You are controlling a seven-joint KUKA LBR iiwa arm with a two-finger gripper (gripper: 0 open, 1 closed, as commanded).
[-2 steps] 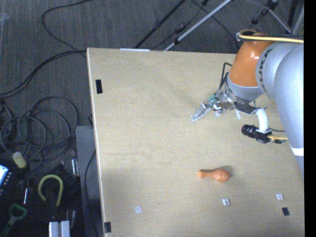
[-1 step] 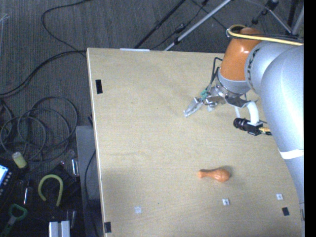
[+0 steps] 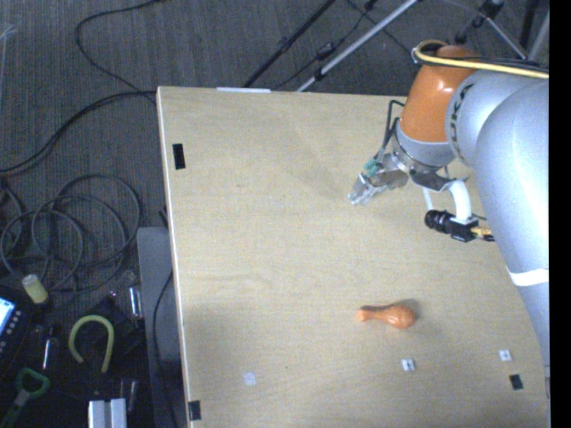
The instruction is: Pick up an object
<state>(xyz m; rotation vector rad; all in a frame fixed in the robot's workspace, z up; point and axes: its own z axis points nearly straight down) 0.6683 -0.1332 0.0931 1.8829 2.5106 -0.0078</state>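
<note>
A small orange object [image 3: 390, 315], shaped like a gourd with a thin neck pointing left, lies on its side on the tan bench top [image 3: 268, 266], right of centre towards the front. My gripper [image 3: 364, 191] hangs over the board farther back, about 140 px above the orange object in the view and slightly to its left, tilted down and to the left. Nothing shows in it. The grey arm with its orange band [image 3: 437, 96] comes in from the right behind it.
A black connector [image 3: 453, 224] sticks out from the arm below the wrist. Small square markers [image 3: 408, 364] sit on the board near the front. Coiled cables [image 3: 62, 230] and tools lie on the floor to the left; tripod legs [image 3: 375, 25] stand beyond the far edge.
</note>
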